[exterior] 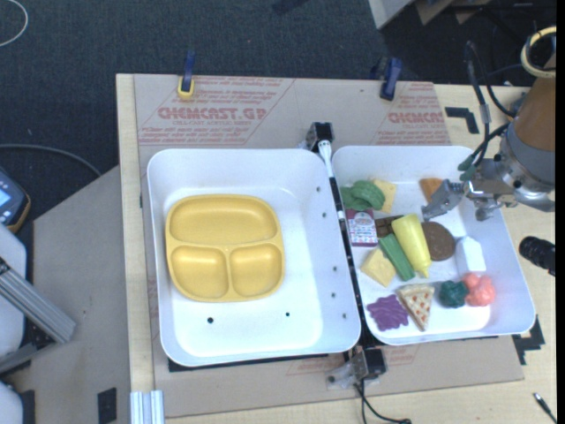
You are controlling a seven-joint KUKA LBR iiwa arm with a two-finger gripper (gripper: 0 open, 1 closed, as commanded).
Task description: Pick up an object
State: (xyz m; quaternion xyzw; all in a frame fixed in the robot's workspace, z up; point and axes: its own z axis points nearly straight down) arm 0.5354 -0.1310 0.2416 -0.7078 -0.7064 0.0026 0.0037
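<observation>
The right bin [515, 276] holds several toy foods: a green leafy piece [362, 194], an orange chunk [430, 186], a red-and-white carton [361, 228], a yellow banana-like piece [411, 239], a green cucumber [395, 256], a brown round cookie [439, 241], a cheese wedge [378, 268], purple grapes [387, 310], a pizza slice [418, 303], a dark green piece [453, 292] and a pink-orange fruit [479, 288]. My gripper [461, 205] hangs over the bin's upper right, above the cookie and right of the orange chunk. It is open with nothing between its fingers [439, 202].
The left bin [168, 325] holds a yellow three-compartment plate [225, 244]. A black clip [320, 135] sits at the back between the bins. Blue clamps [389, 78] hold the cardboard base. Cables run along the right side near the arm [534, 144].
</observation>
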